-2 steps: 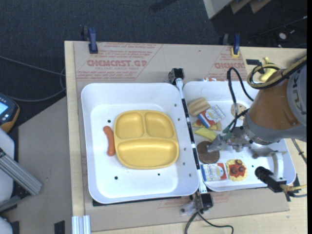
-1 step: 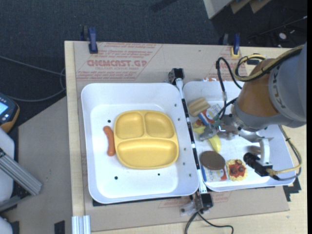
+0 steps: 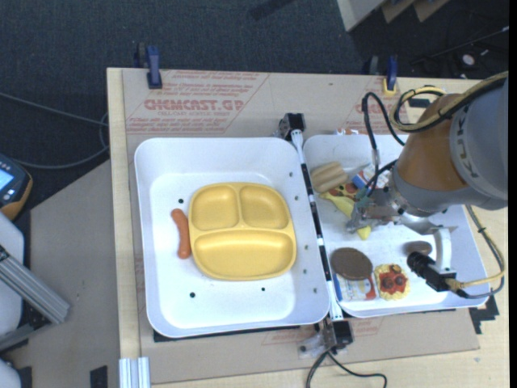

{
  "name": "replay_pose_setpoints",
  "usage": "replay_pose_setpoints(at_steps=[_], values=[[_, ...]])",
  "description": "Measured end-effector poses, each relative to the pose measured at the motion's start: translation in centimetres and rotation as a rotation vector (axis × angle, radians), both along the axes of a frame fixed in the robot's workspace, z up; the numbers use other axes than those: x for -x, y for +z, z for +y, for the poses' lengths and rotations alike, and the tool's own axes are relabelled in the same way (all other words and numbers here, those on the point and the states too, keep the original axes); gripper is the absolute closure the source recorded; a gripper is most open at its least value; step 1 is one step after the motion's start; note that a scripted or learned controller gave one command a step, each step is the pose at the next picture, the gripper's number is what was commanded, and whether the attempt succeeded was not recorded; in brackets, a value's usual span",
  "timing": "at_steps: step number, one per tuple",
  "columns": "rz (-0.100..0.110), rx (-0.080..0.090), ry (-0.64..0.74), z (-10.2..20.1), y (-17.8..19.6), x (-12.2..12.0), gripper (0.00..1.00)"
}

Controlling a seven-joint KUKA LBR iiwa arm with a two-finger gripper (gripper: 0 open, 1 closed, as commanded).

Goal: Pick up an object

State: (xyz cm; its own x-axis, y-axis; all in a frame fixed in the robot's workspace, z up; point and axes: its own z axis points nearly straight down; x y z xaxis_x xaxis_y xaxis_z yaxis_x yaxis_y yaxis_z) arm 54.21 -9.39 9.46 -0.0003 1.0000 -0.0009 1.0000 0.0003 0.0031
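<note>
My gripper (image 3: 366,214) reaches down into the right bin (image 3: 343,145), near its left middle. It sits among a cluster of small toy foods: a tan bread-like block (image 3: 329,175), a yellow and red piece (image 3: 350,191) and a small yellow piece (image 3: 362,232) just below the gripper. Whether anything is held is hidden by the wrist. Nearer the front of that bin lie a brown round disc (image 3: 352,262) and a yellow square topped with red (image 3: 392,280).
The left bin (image 3: 153,217) holds a yellow divided plate (image 3: 242,231) with an orange sausage (image 3: 182,233) lying beside its left edge. A black divider clip (image 3: 292,124) sits between the bins at the back. The arm's grey and orange body covers the right bin's upper right.
</note>
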Motion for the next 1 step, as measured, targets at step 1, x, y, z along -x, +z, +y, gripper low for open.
replay_pose_setpoints(at_steps=[1], values=[[-0.007,-0.005,0.011,9.00,9.57,0.70,1.00]])
